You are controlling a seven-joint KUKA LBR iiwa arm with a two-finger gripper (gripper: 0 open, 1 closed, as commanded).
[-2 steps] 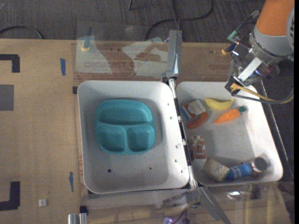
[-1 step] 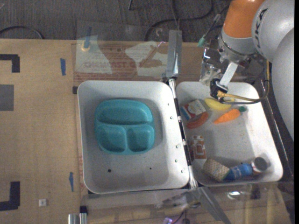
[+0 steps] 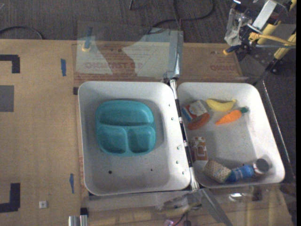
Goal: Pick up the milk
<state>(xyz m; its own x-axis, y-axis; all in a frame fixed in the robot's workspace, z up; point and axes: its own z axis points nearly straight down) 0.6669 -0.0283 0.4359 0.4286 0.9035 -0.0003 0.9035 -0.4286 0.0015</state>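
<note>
- Logging grey arm's two-finger gripper hanging beyond the back edge of the right shallow white bin, well apart from everything in it; not managing to tell whether wide or narrow.
- Noting small white-and-red milk carton lying in that bin's back-left part, touching a red sausage-shaped toy.
- Seeing yellow plastic banana and orange plastic carrot just beside the carton.
- Recording blue plastic bottle lying along the front wall.
- Marking teal divided plastic tray resting in the left shallow white bin.
</note>
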